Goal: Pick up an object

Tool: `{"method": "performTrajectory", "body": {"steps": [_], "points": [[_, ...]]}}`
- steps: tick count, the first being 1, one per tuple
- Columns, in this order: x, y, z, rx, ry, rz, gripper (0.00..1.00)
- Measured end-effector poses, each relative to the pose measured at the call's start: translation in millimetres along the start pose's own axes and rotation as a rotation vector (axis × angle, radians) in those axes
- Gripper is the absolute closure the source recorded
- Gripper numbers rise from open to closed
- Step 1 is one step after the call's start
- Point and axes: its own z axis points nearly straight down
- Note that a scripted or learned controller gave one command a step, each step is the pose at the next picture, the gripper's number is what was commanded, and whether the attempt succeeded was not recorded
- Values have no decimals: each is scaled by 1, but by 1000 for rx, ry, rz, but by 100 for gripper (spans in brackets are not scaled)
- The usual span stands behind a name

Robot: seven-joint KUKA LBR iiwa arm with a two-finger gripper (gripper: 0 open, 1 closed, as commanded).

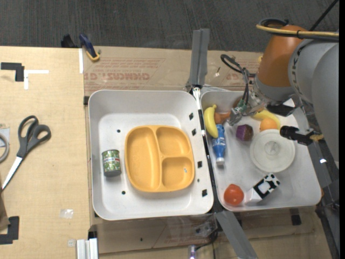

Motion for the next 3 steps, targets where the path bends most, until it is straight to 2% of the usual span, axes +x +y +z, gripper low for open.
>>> {"method": "performTrajectory", "body": {"steps": [1, 2, 3], "points": [[7, -5, -172, -1, 4, -36, 100], [62, 13, -151, 2, 6, -48, 100], [120, -38, -142, 2, 7, -56, 100]]}}
